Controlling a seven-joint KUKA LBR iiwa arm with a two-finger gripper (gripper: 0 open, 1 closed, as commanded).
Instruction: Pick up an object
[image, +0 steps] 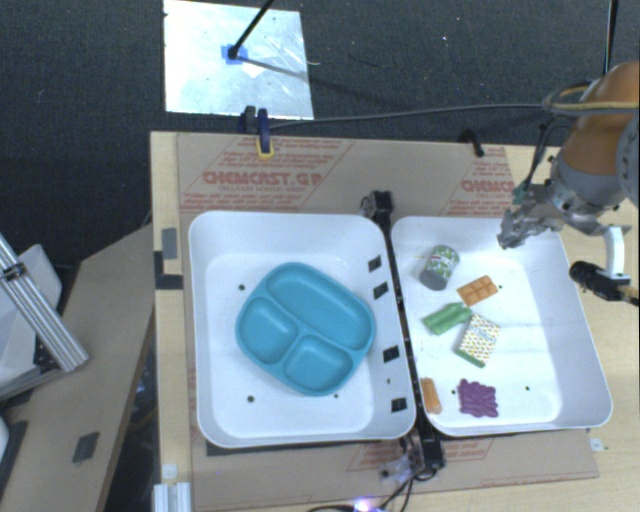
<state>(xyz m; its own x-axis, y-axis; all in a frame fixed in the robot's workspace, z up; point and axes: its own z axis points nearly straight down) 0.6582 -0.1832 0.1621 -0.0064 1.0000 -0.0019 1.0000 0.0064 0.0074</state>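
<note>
Camera view: arm is reaching in from the right edge of the frame; gripper (512, 232) is hanging over the upper right corner of the right bin (575, 330), nothing visible between its tips; can't tell whether the fingers are released or clenched, too small and dark.

Candidates are all lying in the right bin, left-centre to lower part, well apart from the gripper: grey can (439, 266) nearest the top, lying on its side, axis running upper right to lower left; orange waffle-like piece (477, 291) just right of and below it; green block (446, 318) below that, long axis running left-low to right-high; patterned box (479, 340) touching or just beside the green block at its lower right; purple grape cluster (478, 398) near the bottom; small orange stick (430, 394) against the left wall, long axis near vertical in frame.

Left bin (220, 300) is holding a blue divided plate (303, 327).

Judgement: I'm taking the green block as easiest; looks light and stiff, probably plastic; grip across its short sides, fingers square to the long axis. Can is likely rolling if nudged; grapes look bumpy, probably slipping.
</note>
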